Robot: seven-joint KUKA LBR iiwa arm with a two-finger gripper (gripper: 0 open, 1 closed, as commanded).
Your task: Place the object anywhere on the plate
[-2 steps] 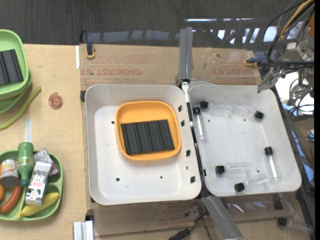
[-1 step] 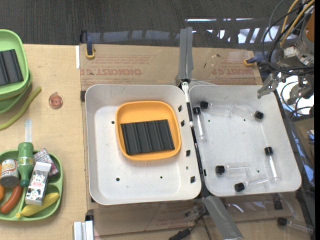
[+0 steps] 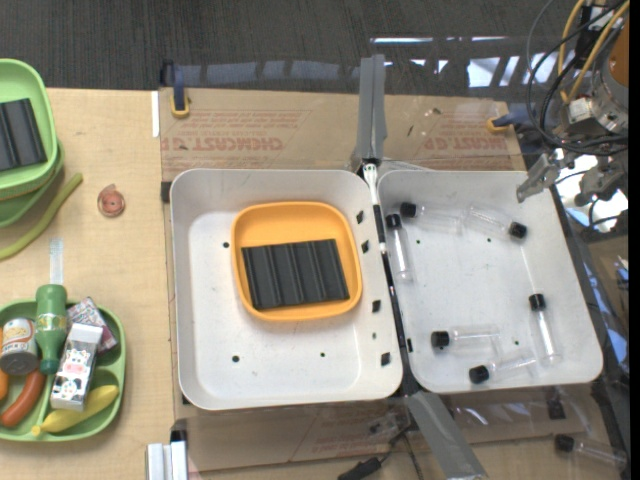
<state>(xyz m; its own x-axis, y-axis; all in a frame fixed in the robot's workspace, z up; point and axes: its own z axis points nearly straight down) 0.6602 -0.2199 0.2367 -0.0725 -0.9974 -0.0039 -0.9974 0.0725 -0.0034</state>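
An orange square plate [image 3: 252,230] sits in the left white bin [image 3: 200,348]. A dark grey ridged rectangular block [image 3: 296,273] lies flat on the plate, covering its lower half. My gripper [image 3: 565,186] hangs at the far right, over the back right corner of the right bin [image 3: 470,288], well away from the plate. Its fingers [image 3: 532,181] are spread apart, with nothing between them.
Several clear tubes with black caps [image 3: 462,340] lie scattered in the right bin. Outside the bins on the left are a green plate of toy food [image 3: 60,368], a green tray [image 3: 25,133] holding another ridged block, and a small pink piece [image 3: 111,201].
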